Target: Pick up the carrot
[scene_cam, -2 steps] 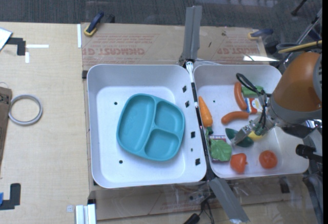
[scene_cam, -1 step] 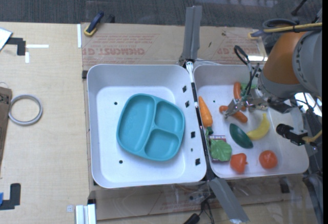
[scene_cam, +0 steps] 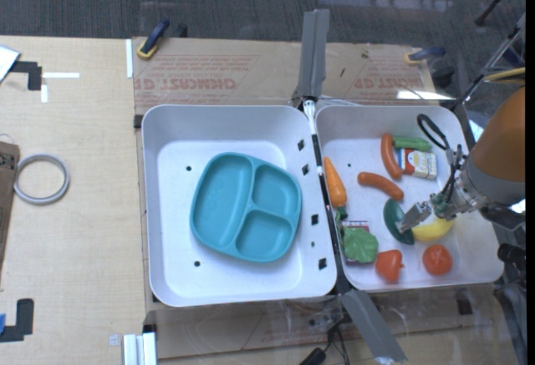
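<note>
Two white bins sit side by side on the table, and the job is at its reaching stage: nothing has been lifted, and the carrot [scene_cam: 334, 182] lies loose against the left wall of the right bin [scene_cam: 365, 119], beside the divider between the bins. The tool [scene_cam: 415, 217] hangs low over that same bin, well off to the right of the carrot, with a dark green piece [scene_cam: 392, 217] right under its tip and a yellow banana [scene_cam: 435, 228] just behind it. An orange-red sausage [scene_cam: 380, 183] lies between the tool and the carrot, a little farther up the bin.

As for the tool itself, the slanted view and the clutter beneath it hide the gap at its tip, so I cannot tell whether it is spread or closed; it may be brushing the green piece, but nothing is visibly caught in it.

My reading is that the next move calls for a sideways carry to the left, across the sausage, to bring the tool over the carrot's middle. Because the carrot lies lengthwise along the wall, the grip likely has to close across its narrow width, and the wall leaves little room on the far side. A leafy green toy [scene_cam: 361, 245] sits just below the carrot and should stay clear of the descent.
</note>
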